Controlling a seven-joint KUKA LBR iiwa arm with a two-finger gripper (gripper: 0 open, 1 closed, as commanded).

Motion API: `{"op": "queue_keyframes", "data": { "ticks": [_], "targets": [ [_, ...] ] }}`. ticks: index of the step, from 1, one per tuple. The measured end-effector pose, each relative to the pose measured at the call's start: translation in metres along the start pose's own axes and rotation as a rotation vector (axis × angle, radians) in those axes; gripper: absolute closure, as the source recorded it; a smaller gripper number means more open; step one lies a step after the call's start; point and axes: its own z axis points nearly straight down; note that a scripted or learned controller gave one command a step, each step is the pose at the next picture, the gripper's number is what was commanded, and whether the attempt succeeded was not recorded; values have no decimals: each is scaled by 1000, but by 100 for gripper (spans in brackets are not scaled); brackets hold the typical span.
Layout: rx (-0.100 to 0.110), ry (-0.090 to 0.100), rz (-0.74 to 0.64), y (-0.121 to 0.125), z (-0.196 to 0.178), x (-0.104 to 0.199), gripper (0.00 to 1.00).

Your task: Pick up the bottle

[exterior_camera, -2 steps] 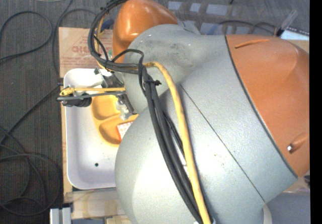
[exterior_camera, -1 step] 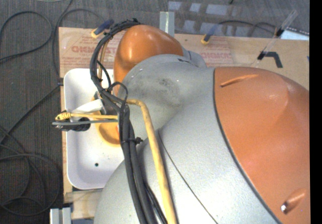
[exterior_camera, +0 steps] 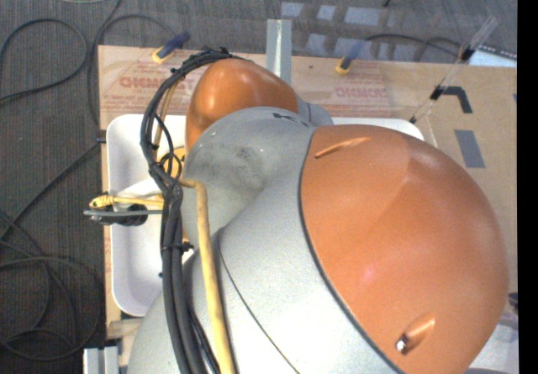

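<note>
My arm [exterior_camera: 336, 246] is leaning low over the left white bin [exterior_camera: 126, 280], seemingly reaching down for the bottle; I cannot tell my jaws' state, nor where the bottle lies beneath me; next calls for a sure closing.

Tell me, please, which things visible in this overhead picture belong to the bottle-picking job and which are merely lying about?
Belonging to the job:
- the arm, reaching over the bins and covering most of them
- the left white bin, partly visible
- the bottle cannot be made out here

Lying about:
- black cables on the floor
- yellow-and-blue clamps on the bench edge
- cardboard sheet under the bins
</note>
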Motion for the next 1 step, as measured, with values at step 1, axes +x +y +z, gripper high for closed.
{"op": "queue_keyframes", "data": {
  "ticks": [1],
  "targets": [
    [-3, -5, -4, 1, -7, -1, 100]
  ]
}}
